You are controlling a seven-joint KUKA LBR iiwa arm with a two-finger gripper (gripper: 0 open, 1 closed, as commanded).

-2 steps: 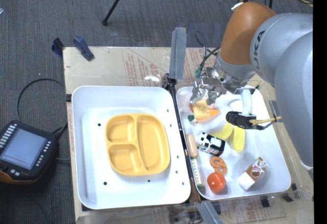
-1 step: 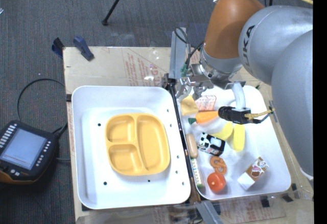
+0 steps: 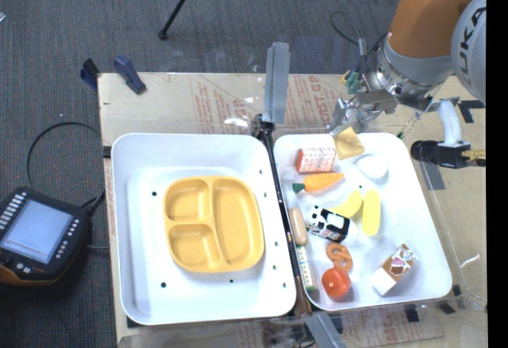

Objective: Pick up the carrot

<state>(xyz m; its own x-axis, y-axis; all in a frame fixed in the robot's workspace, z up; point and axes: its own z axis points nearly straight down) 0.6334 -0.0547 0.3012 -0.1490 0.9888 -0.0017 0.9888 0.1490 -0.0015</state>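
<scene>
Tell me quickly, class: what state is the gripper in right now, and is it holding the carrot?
Gripper: open or shut cannot be told; it is above the right bin's far edge. The carrot lies in that bin, not held.

Arm (image 3: 444, 13) cropped at top-right edge

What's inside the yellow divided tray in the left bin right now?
The yellow divided tray shows three compartments with bare yellow floors and no items in them. The tray covers the floor of the left bin beneath it. The carrot lies in the right bin.
</scene>
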